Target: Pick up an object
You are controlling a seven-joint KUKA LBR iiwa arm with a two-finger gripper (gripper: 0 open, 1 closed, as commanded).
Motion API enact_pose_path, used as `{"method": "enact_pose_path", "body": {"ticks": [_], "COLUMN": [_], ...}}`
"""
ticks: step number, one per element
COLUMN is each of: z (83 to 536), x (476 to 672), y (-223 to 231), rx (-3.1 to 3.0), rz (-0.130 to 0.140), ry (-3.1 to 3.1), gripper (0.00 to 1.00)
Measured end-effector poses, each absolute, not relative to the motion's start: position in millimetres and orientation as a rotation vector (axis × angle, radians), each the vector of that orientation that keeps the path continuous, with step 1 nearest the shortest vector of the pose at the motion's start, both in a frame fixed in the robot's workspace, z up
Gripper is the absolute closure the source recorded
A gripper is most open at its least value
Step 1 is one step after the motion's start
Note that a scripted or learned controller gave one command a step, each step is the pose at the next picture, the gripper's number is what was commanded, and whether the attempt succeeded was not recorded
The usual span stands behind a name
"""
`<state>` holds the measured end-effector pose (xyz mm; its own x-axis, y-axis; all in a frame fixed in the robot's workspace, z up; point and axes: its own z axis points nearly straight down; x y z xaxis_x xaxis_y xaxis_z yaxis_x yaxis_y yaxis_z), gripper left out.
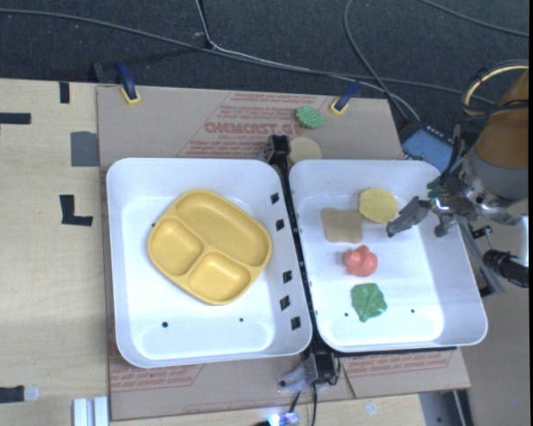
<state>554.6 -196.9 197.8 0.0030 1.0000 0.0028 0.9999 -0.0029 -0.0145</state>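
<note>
A: Which piece is the one to lift, do you think?

B: No single piece is named, so any of the four in the right bin [444, 322] would do. The yellow round piece [377, 204] lies at about one o'clock in that bin, the tan flat piece [342, 225] just beside it toward nine, the red lump [361, 261] near the middle, the green piece [368, 302] at about six. They lie apart from one another, which I judge leaves room for fingers around each

A: And the gripper [419, 217]?

B: It hangs over the bin's three o'clock side, its dark finger [405, 220] pointing toward the yellow round piece and stopping just short of it. Nothing sits between the fingers. How far they are spread I cannot tell from this slant; one finger reads clearly, the other is lost in the wrist hardware

A: Why there?

B: My guess is it is lined up on the nearest piece, since the arm [502, 153] reaches in from the right

A: The other bin?

B: The left bin [129, 238] holds a yellow divided tray [210, 245], tilted across its middle. Beyond both bins at twelve o'clock, a green dotted piece [309, 116] rests on the cardboard sheet [204, 122], out of play
</note>
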Motion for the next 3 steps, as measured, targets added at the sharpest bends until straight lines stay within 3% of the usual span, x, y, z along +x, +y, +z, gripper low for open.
{"method": "enact_pose_path", "body": {"ticks": [1, 3], "z": [205.4, 98.6], "x": [557.8, 552.6], "y": [-196.5, -206.9], "rx": [-2.22, -2.218], "rz": [0.002, 0.006], "ry": [-2.222, -2.22], "gripper": [0.0, 0.0]}}
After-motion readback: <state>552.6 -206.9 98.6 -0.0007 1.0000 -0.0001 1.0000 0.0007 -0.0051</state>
